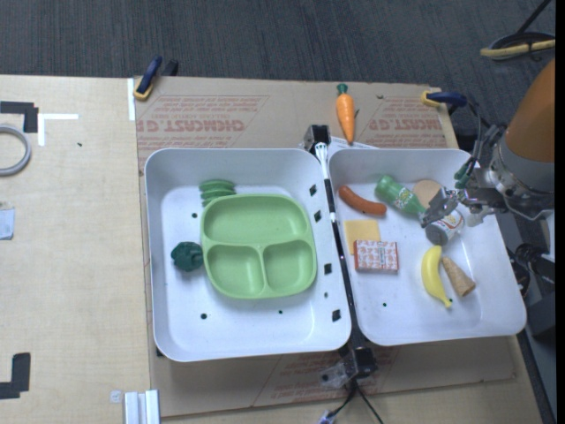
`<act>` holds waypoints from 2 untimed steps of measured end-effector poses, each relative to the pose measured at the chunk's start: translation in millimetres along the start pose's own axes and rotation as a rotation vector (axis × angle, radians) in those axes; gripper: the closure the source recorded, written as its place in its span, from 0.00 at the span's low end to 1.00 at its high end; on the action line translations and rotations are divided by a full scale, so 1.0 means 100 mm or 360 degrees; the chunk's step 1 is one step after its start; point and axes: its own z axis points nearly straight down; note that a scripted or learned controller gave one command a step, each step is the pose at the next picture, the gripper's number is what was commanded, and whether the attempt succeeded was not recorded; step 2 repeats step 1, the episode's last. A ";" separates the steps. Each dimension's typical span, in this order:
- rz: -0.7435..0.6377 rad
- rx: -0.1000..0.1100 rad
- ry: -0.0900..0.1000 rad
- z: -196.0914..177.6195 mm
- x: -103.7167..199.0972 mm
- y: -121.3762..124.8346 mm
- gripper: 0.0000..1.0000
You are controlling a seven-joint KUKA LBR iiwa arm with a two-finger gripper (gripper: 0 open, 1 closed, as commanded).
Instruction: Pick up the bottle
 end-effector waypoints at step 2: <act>0.0001 -0.0001 -0.0002 -0.10 0.00 0.00 1.00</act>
